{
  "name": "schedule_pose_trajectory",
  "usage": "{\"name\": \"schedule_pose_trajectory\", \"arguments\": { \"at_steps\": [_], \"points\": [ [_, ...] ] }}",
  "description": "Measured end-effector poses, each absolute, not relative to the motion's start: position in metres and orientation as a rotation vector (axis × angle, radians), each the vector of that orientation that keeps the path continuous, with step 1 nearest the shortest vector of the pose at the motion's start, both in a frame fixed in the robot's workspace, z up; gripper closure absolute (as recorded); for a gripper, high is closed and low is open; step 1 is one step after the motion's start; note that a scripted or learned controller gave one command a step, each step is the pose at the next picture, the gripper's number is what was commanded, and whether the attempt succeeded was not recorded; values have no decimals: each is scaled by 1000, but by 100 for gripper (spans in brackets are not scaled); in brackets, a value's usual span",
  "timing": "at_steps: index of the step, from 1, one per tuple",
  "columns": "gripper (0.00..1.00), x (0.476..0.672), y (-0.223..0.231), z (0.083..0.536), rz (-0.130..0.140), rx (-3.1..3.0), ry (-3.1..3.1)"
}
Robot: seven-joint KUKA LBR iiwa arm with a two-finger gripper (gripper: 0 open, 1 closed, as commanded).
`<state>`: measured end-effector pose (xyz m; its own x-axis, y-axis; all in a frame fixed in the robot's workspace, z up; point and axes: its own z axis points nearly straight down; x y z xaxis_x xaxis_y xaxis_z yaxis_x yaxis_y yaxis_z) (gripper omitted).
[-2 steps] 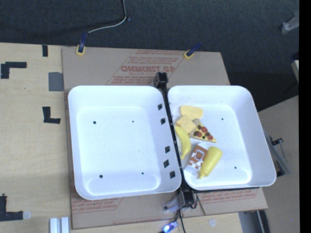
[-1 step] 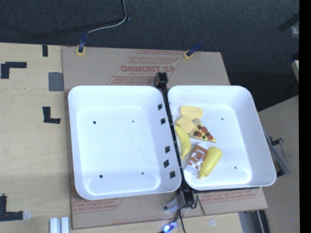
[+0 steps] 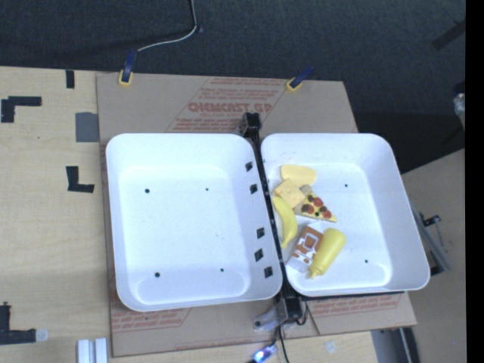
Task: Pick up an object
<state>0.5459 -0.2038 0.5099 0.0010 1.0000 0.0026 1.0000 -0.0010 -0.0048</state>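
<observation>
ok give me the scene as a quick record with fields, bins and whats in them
left bin: white, shallow, no objects visible inside
right bin: white, shallow, holds a cluster of toy food against its left wall
items: pizza slice; banana; yellow bottle; pale yellow pieces; small printed box
spacing: items touching or overlapping
base: cardboard sheet under both bins
</observation>
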Motion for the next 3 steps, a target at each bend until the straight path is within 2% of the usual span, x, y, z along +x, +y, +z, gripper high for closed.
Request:
{"name": "schedule_pose_trajectory", "arguments": {
  "at_steps": [1,2,3],
  "points": [
    [100,512,-177,297,12,-2211,-2212],
    [100,547,-84,314,-1,-2212,-2231],
    [100,491,-25,320,2,-2211,-2227]
  ]
}}
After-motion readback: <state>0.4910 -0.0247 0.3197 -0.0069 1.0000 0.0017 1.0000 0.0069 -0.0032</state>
